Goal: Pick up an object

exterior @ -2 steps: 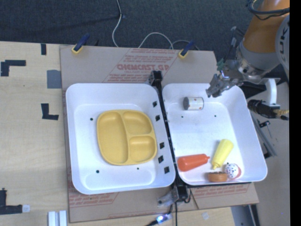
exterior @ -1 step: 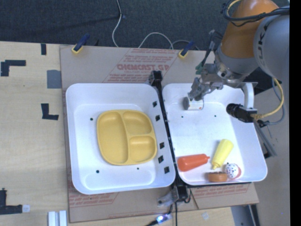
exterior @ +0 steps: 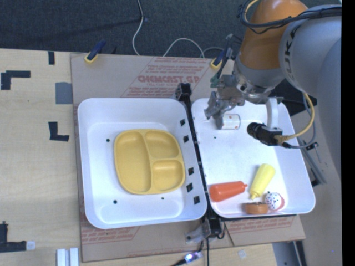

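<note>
The arm [exterior: 288,37] poses its pincer [exterior: 219,115], finger state indeterminate, over the right bin [exterior: 236,148] in the approach step, so the next move is judged a reach toward the carrot [exterior: 227,190] and bottle [exterior: 262,180] lying nearer the camera; cardboard [exterior: 161,79] behind reads "CHEMCAST".

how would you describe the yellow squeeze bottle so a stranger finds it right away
Look in the right-hand white bin, at the near end. The yellow bottle lies tilted beside an orange carrot. It is the one yellow thing in that bin, with a narrower cap end.
</note>
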Action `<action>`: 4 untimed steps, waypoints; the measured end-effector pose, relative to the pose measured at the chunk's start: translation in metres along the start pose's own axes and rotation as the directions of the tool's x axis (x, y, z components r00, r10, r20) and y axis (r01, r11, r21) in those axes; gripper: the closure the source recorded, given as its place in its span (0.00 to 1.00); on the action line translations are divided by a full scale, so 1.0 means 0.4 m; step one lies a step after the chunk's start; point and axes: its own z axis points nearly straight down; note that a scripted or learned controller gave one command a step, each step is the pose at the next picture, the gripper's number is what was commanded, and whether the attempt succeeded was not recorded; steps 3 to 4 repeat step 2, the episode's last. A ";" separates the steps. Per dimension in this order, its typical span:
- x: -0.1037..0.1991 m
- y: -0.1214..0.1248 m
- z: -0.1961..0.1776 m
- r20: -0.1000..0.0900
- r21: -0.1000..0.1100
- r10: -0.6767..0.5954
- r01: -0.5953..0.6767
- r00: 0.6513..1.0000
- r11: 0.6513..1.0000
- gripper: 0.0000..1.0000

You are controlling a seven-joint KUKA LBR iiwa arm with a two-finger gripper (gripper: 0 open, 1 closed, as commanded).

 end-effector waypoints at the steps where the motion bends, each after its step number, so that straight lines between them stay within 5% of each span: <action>1: 0.131 0.023 0.040 0.001 0.001 0.000 0.000 1.000 1.000 1.00; 2: 0.257 0.005 0.053 0.000 0.001 0.000 0.000 1.000 1.000 1.00; 4: 0.257 0.005 0.053 0.000 0.001 0.000 0.000 1.000 1.000 1.00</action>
